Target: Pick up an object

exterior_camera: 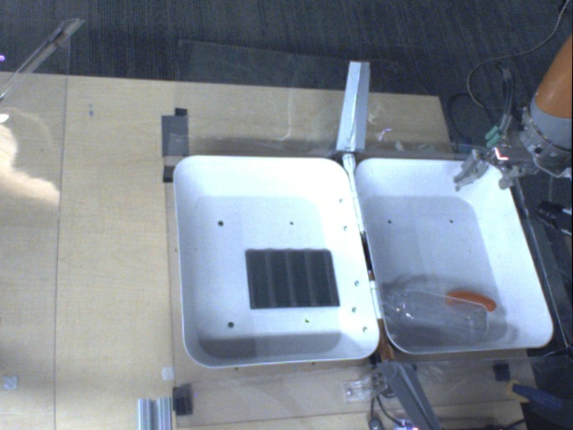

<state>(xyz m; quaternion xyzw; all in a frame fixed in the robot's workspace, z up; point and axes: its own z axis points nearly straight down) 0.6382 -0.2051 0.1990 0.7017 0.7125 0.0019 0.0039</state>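
Lying at six o'clock in the right bin [528, 267]: clear bottle [434, 310], orange cap, label unreadable; jaws' state untellable.

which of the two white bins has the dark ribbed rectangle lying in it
The left shallow white bin holds the dark ribbed rectangular pad, flat near its middle. The right shallow white bin instead holds a clear plastic bottle and an orange piece.
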